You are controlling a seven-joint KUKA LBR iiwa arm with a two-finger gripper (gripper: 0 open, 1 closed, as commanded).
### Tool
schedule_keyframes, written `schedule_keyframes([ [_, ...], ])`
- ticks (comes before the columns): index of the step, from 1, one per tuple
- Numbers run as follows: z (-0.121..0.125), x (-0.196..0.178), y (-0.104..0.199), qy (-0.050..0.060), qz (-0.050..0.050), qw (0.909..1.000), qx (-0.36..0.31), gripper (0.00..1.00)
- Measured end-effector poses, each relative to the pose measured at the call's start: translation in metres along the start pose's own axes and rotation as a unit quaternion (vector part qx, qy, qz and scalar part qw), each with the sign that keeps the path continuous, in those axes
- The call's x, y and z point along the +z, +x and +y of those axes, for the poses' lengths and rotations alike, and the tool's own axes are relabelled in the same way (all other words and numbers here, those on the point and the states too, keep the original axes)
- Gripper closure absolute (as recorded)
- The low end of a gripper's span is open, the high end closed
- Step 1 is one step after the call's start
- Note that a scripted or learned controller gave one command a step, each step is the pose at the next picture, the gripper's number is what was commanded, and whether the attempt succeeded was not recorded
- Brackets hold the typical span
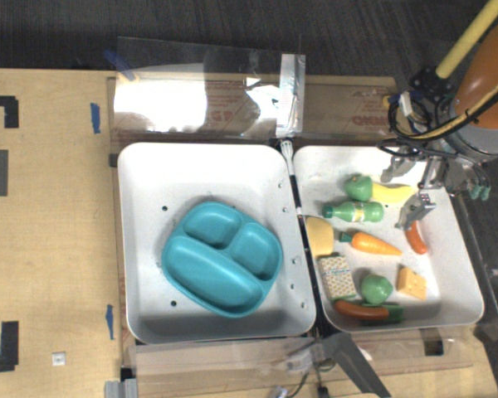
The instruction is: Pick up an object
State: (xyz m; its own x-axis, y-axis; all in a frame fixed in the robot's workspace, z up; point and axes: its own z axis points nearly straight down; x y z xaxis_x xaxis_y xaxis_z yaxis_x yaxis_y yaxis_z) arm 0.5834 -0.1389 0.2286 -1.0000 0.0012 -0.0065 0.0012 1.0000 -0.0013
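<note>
Hanging over the right bin [469,301], the claw [408,191] is seen at the upper right part of that bin, reaching in from the right side. Its two metal fingers [414,210] are spread apart, and nothing is held between them. One finger points toward the banana [392,195], the other comes down just beside the red sausage [416,239], but whether it touches it cannot be told.

Many toy foods are placed in the right bin. A green pear [358,187] lies next to the banana, near the top. Below it, a green bottle [356,213] is laid on its side. An orange carrot [375,244] lies below the bottle, with its tip toward the right. A yellow wedge [319,237] rests against the left wall of the bin. Below the wedge, a checkered cracker [339,278] is found, and beside it a green ball [376,288]. A cheese piece [412,283] lies to the right of the ball. A red pepper [363,310] is stretched along the lower edge of the bin.

In the left bin [141,172], a teal plate [222,257] with three compartments is placed near the middle.

Behind both bins, a clear plastic sheet [207,98] with tape is fixed on the cardboard.
</note>
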Motion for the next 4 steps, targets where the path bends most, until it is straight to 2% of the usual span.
schedule_keyframes([
  [1,0.003,0.138,-0.063,0.001,-0.005,1.0000,0.004,0.00],
  [2,-0.001,0.140,-0.033,0.000,-0.001,0.9902,-0.139,0.00],
  [3,0.009,0.139,0.027,0.001,-0.003,0.9861,-0.166,0.00],
  [4,0.028,0.138,0.087,0.003,-0.006,0.9772,-0.212,0.00],
])
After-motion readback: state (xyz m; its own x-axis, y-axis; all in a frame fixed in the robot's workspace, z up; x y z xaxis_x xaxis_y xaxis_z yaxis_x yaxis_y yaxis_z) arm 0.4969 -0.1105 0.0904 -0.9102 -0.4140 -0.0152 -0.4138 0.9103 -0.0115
